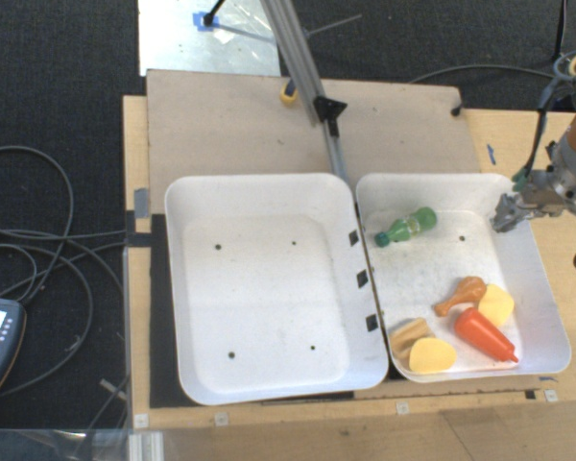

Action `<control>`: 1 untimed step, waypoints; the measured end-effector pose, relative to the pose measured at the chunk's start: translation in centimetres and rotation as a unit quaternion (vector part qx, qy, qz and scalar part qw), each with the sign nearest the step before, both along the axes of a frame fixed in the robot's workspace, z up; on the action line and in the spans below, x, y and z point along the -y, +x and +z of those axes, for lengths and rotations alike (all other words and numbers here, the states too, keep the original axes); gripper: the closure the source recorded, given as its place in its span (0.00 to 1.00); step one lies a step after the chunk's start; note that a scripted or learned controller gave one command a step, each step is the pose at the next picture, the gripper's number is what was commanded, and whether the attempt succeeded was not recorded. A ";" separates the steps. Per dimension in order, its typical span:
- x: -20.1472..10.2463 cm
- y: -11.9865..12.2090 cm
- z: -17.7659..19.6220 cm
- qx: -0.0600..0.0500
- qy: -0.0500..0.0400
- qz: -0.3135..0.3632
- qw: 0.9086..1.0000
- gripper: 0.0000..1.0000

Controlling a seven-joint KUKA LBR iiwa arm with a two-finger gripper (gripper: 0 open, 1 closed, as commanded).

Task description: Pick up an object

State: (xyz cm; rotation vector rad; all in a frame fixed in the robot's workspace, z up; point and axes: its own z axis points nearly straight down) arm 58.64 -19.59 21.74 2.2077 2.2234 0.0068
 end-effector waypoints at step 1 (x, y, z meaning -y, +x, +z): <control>0.0 0.2 5.5 0.000 0.000 0.000 1.000 1.00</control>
